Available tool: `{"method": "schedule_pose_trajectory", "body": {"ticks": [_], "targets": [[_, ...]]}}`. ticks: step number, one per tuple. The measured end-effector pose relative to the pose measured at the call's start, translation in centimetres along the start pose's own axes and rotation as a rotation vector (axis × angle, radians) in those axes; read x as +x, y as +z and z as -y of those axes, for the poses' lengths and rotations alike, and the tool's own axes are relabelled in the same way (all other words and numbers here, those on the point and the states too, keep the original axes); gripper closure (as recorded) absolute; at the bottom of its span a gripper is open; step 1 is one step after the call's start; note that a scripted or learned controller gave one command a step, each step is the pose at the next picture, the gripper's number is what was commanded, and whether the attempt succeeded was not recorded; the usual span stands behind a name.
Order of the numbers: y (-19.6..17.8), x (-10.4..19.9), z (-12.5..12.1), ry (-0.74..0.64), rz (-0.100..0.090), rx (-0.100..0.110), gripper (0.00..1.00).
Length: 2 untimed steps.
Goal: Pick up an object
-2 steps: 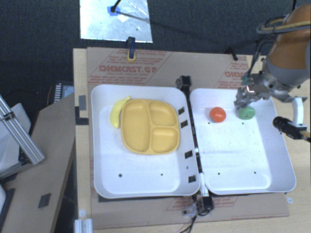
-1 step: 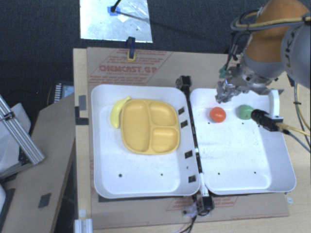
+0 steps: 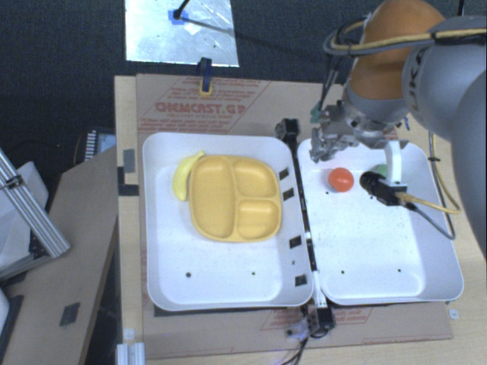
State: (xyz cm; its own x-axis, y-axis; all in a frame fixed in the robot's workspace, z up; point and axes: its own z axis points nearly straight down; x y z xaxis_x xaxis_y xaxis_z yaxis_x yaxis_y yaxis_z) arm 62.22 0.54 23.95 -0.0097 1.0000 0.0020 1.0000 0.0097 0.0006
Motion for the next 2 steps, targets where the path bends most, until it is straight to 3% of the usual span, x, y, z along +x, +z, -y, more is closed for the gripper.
{"method": "schedule_pose_trajectory", "body": {"ticks": [2], "targets": [[1.2, 9.6, -1.5, 0.0, 0.0, -0.002, 1.0]]}}
